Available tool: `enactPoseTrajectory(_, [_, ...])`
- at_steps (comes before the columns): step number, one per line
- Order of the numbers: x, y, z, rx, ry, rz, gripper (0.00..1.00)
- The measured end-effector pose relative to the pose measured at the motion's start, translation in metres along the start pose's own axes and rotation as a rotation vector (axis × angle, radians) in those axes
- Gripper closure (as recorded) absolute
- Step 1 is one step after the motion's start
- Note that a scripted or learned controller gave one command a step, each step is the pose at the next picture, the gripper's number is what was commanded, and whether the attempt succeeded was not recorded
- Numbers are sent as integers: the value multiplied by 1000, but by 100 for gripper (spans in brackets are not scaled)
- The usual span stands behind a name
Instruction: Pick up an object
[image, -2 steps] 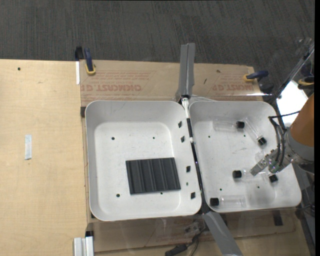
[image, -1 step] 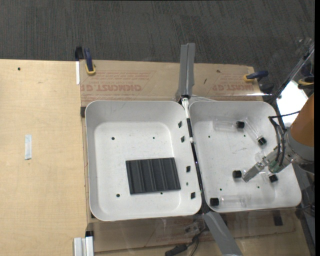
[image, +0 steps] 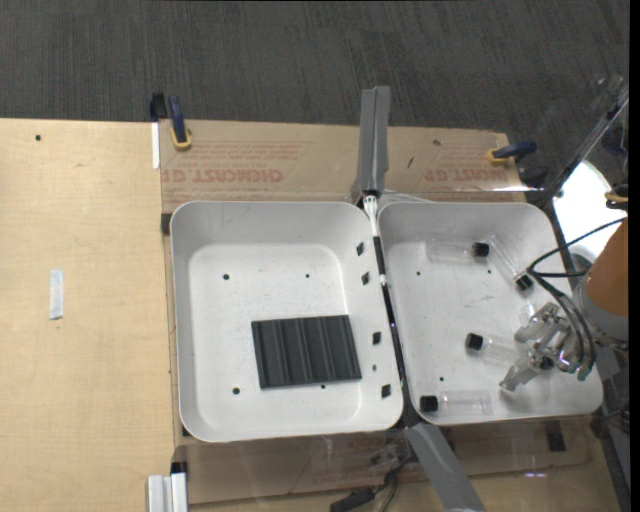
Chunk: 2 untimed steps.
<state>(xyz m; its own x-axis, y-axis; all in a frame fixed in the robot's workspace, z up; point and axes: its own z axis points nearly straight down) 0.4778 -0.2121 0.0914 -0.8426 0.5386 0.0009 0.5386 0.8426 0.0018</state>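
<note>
The right bin (image: 440, 300) holds several clear tubes with black caps. One tube (image: 452, 251) lies near the back, and another (image: 511, 268) lies slantwise beside it. A third tube (image: 490, 344) rests mid-bin, and one more (image: 462, 403) lies along the front wall. My gripper (image: 522, 356) is low over the right side of this bin, just right of the mid-bin tube, pointing left and down. I see nothing held in it. A black ribbed rectangular plate (image: 305, 350) lies flat in the left bin (image: 200, 300).
A grey divider post (image: 373, 130) stands behind the seam between the bins. Black cables (image: 560, 262) loop from the arm over the right bin's far corner. Clamps (image: 176, 122) hold the cardboard at the back. Bare wooden bench (image: 80, 300) spreads to the left.
</note>
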Motion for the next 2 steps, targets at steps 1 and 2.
enactPoseTrajectory(1, [-6,-7,-31,0,-4,-436,0])
enactPoseTrajectory(2, [-6,-7,-51,0,-4,-934,0])
